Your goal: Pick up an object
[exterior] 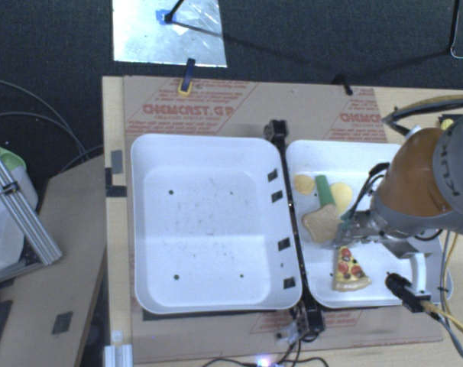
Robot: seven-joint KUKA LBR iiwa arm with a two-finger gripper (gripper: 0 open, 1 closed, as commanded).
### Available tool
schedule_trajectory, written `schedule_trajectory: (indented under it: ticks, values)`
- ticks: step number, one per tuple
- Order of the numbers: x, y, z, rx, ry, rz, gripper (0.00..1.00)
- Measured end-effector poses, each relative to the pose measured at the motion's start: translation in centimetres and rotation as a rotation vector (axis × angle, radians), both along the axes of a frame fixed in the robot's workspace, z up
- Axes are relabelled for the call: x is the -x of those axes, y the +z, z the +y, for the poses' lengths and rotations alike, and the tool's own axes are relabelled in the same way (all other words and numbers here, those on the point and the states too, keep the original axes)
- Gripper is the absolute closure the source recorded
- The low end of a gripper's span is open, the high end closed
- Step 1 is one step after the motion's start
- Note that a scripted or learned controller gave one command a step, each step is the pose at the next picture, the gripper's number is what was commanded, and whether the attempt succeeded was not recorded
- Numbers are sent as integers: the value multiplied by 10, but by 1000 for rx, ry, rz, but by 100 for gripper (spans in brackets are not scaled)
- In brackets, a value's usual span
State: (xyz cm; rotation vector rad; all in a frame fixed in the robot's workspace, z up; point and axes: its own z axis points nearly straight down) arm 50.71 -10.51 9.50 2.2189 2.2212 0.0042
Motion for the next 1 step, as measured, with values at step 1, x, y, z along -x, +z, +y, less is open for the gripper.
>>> schedule_trajectory:
  ticks: [1]
  values:
    - [-55,95,80,-2,13,-12,100]
